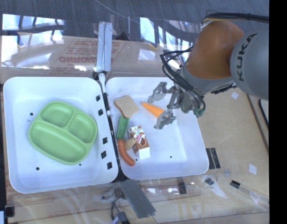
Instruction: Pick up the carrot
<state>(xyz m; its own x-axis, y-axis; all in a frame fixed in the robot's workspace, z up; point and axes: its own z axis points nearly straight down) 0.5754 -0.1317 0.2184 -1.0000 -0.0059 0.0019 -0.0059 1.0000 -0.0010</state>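
Observation:
An orange carrot (152, 109) lies in the right bin (190, 148), near its middle, pointing left toward a slice of bread. My gripper (159, 107) hangs just over the carrot's right end, open, with one finger (157, 94) above the carrot and the other finger (164, 120) below it. Nothing is gripped between them. The grey arm with its orange band reaches in from the upper right.
In the right bin's left part lie a bread slice (126, 106), a green vegetable (122, 127), a sausage (125, 153) and a small printed carton (139, 141). The left bin (17, 167) holds a green divided plate (63, 131). A metal divider (104, 50) stands behind the bins.

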